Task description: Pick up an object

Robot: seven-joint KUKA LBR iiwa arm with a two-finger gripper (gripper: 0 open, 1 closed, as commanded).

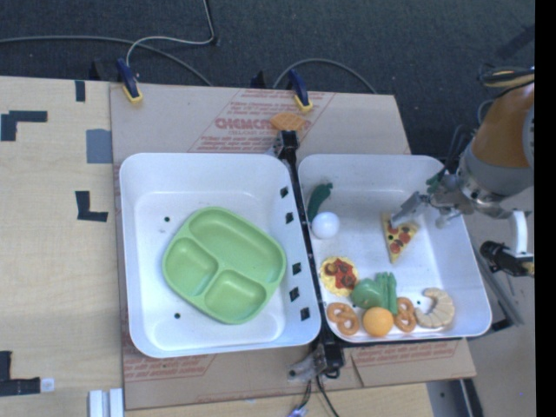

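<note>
On wooden bench (52, 259), cardboard sheet (347, 115) clamped flat, two white bins side by side, left bin (139, 189) bearing green divided plate (224, 264), right bin (373, 168) bearing toy foods, pizza slice (399, 236) just below gripper (407, 211), fingers apart, holding nothing, dark carpet (347, 24) beyond.

1. Both bins (208, 168) look like smooth white plastic with a soft sheen.
2. The green plate (224, 266) reads as glossy moulded plastic.
3. Toy foods, such as the orange (378, 321) and white ball (326, 225), look like smooth plastic.
4. Cardboard (217, 120) beneath is matt brown.
5. The bench (43, 259) shows pale wood grain.
6. Floor (365, 24) looks like rough dark carpet.
</note>
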